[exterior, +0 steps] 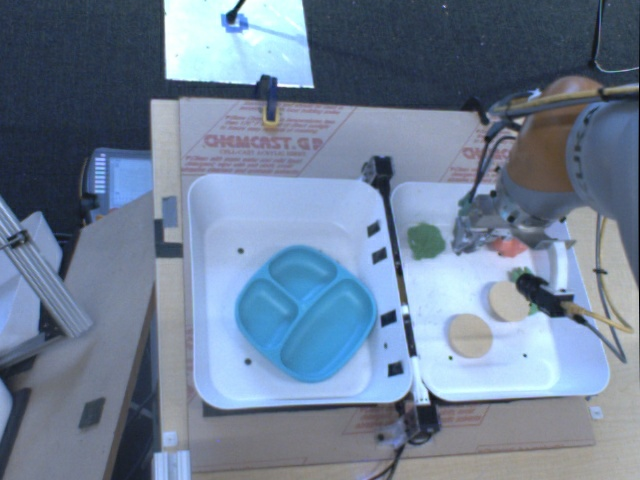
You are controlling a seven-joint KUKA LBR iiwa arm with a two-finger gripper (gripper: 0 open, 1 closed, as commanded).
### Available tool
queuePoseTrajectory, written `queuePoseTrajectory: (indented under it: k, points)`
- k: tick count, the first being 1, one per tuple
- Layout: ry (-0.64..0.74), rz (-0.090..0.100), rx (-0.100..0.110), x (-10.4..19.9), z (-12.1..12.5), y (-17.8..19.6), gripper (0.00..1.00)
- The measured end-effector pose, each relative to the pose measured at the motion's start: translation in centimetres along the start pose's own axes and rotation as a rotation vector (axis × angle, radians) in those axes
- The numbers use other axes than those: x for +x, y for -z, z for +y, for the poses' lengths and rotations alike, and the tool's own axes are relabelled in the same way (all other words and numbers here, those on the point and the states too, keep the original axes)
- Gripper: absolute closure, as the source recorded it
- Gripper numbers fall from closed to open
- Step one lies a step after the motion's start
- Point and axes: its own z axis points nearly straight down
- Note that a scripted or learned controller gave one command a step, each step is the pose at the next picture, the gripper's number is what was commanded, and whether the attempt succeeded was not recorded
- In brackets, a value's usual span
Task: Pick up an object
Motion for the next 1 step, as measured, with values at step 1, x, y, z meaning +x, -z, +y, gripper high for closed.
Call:
queuePoseTrajectory:
  k: [1]
  points:
    - [0.000,0.000,-0.002,0.48,-0.66,5.05,1.00]
